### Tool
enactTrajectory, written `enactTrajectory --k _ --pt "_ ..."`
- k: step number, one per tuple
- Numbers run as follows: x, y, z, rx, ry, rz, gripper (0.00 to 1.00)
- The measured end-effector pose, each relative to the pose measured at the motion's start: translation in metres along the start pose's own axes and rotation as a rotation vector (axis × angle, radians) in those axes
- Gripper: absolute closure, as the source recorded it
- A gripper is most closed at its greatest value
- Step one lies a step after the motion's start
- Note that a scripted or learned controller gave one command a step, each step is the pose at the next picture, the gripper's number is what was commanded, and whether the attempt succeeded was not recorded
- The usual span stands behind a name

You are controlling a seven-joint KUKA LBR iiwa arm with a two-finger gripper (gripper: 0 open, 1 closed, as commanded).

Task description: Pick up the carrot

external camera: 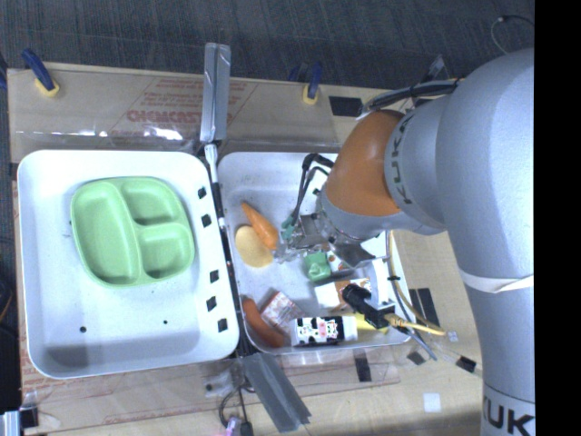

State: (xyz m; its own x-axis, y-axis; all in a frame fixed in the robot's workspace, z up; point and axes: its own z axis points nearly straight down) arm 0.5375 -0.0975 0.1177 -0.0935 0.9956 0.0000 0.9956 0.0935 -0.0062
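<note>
Camera view. Small orange tapered carrot (260, 226) lies in the right-hand shallow white bin (263, 169), near that bin's left wall, tilted, touching or just beside a pale yellow rounded lemon-like piece (252, 246). The carrot rests on the bin floor; nothing lifts it.

Hand (292, 236) of the grey arm with orange band (368, 166) sits low in the same bin, just right of the carrot. Cannot tell whether it is released or clenched; the wrist covers most of it. No carrot visible inside it.

Judgement: approach looks made, grasp and lift both left to do.

Other items in the right bin: small green block (317, 267), reddish-brown sausage-shaped piece (257, 324) at the lower left, black-and-white patterned carton (319, 331) lying on its side. Left bin (36, 271) holds a light green compartment tray (133, 230).

Writing: "KUKA" partly readable on the arm near the orange band and at the base, lower right. Red print on the cardboard-covered surface (109, 98) behind the bins, too faint to read. Carton print not legible.
</note>
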Motion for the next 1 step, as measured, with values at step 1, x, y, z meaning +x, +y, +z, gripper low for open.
enactTrajectory --k 1 --pt "0.0684 0.0560 -0.0743 -0.005 0.001 0.218 1.00"
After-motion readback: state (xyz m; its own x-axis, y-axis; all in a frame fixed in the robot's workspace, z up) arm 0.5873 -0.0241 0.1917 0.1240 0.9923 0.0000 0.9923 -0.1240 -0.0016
